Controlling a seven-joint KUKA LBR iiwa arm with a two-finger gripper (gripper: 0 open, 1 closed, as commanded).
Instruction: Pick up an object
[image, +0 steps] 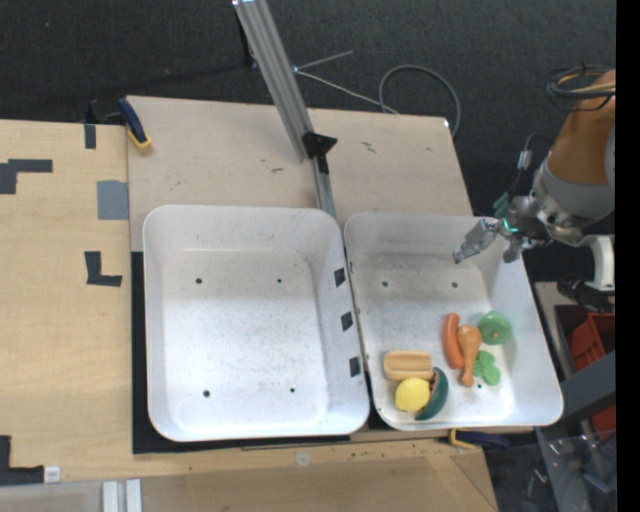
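The right bin (420, 250) holds a cluster of toy foods in its near right part: a tan hot-dog bun (407, 363), a yellow lemon (411, 395) against a dark green piece (437, 398), an orange carrot (467, 352), a red-orange chili (453, 339), a round green fruit (494, 327) and a small green leafy piece (487, 369). My gripper (488, 240) hangs over the bin's far right edge, well above and beyond the foods. Its fingers stand apart with nothing between them.
The left bin (240, 320) sits beside the right one. A slanted metal pole (285, 80) rises behind the bins to a black clamp (318, 144). A yellow-and-blue clamp (135, 125) lies at the board's far left corner. Cables loop on the dark floor behind.
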